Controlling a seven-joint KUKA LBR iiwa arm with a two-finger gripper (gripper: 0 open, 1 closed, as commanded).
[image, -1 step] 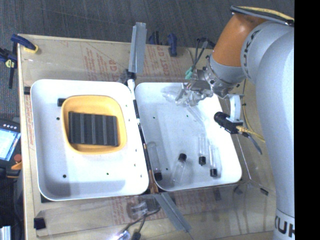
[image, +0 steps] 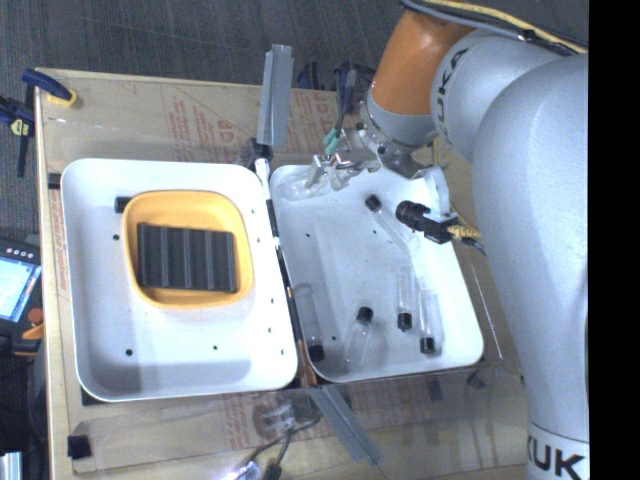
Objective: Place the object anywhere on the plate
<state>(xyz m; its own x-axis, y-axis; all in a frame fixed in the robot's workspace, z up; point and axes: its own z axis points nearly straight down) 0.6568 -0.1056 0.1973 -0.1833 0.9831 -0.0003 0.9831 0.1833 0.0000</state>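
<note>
Now, arm [image: 520, 218]: I reach in from the right, the orange band [image: 415, 63] just above my wrist, my grey bulk covering the right bin's far right edge.
Jaws: they hang over the back left corner of the right bin [image: 340, 258], close to its rim. I cannot tell whether they are released or clenched, and I cannot tell whether anything sits between them.
Tubes: clear ones with black caps, all lying in the right bin. One tube [image: 380, 213] lies at a slant near the back, just beside my wrist. Three lie near the front right: the left tube [image: 361, 336], the middle tube [image: 404, 303] and the right tube [image: 428, 326]. Another, the edge tube [image: 307, 318], lies along the bin's left wall, with its cap towards the front corner.
Object: I cannot tell which tube is meant. All the ones I see lie in the right bin, well apart from the plate.
Plate [image: 185, 203]: yellow, with rounded corners, lying flat in the left bin [image: 150, 358] towards its back. A dark ribbed insert [image: 188, 256] fills its middle.
Bins: side by side, their inner walls nearly touching.
Bench [image: 150, 118]: bare wood shows behind the bins. A blue clamp [image: 50, 86] grips its back left corner.
</note>
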